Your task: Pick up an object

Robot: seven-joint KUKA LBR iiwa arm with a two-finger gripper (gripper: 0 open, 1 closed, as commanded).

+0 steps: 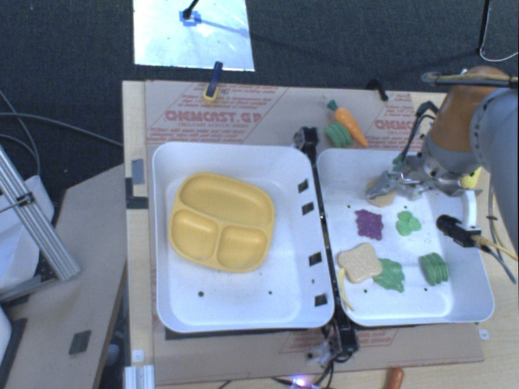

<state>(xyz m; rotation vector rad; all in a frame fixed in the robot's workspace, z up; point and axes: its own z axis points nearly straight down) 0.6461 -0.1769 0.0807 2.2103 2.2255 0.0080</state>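
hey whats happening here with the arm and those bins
The arm's gripper is down in the right bin, at a tan piece near the back. Whether it has gripped the piece is unclear. Toy food lies around it: a purple piece, green pieces, and bread. A yellow tray sits in the left bin. A carrot lies behind the bins.

A tan toy piece [379, 188] lay flat in the right bin's far part, at the end effector [399, 181]. Purple grapes [370, 224] lay just nearer.
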